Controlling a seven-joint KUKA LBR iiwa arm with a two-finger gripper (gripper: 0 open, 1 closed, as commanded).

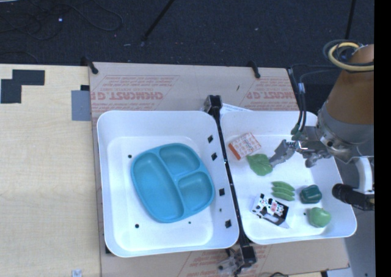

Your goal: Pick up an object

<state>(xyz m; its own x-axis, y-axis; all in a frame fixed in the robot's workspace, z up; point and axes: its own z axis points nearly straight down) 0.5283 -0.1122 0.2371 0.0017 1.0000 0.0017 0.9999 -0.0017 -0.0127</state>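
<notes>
The green leaf toy [259, 164] lies just below my tool [292, 150], touching one tip, I think. The tool looks open, holding nothing. It could push the leaf toward the orange packet [244, 145] and miss.

Pale wooden bench [43, 172] with cardboard sheet [153, 89] under two white bins [116, 124]

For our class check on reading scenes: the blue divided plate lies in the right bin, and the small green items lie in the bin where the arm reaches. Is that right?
Not quite. The blue divided plate lies in the left bin, not the right one. The rest stands: the small green items lie in the right bin, where the arm reaches, as the camera view shows.
</notes>
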